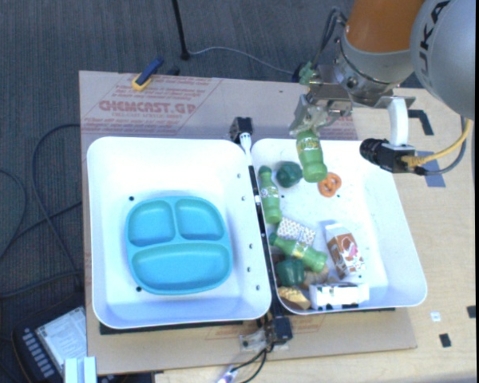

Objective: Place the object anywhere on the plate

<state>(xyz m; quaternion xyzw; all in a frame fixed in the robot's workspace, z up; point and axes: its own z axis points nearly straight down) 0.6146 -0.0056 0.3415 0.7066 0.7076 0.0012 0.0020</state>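
- The worktop [56, 238] is dark grey carpet-like cloth with cables; a brown cardboard sheet [156, 106] lies under two white bins.
- Left bin [112, 158], well to the gripper's left and below it, holds one blue three-compartment plate [178, 243].
- Right bin [395, 238], directly under the gripper, holds a jumble: two more green bottles, a dark green ball, an orange ring, packets.
- The gripper [313, 122] clasps one green bottle [310, 157] by its top, hanging above the right bin.
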